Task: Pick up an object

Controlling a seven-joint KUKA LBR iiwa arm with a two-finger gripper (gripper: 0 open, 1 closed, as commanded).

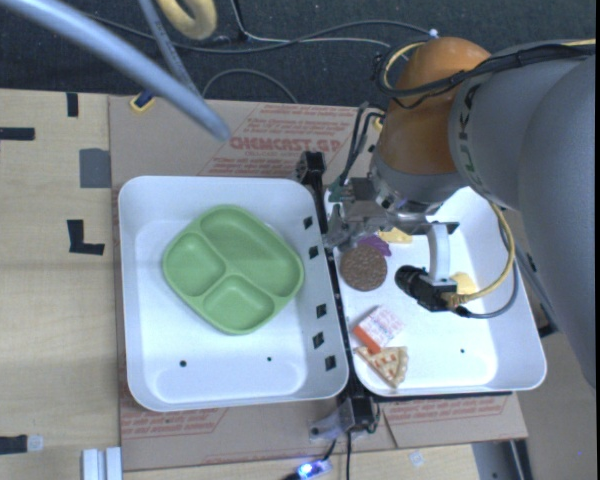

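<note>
In the right bin (pixel 500 363) lie a round brown cookie-like disc (pixel 363 267), a purple piece (pixel 378 247) just above it, a yellow piece (pixel 399 236) beside that, a pink-and-white packet (pixel 379 325), an orange carrot-like stick (pixel 366 340) and a tan pizza-like wedge (pixel 389 364). My gripper (pixel 365 230) reaches down at the bin's upper left, right over the purple piece and the brown disc. Its fingertips are hidden among the wrist parts and cables. A green divided plate (pixel 234 267) rests in the left bin (pixel 150 368).
The grey arm with its orange band (pixel 435 88) covers the right bin's upper part. A black camera module (pixel 423 287) with yellow cable hangs over the bin's middle. A divider wall with black clips (pixel 323 288) separates the bins. A grey pole (pixel 100 38) crosses the upper left.
</note>
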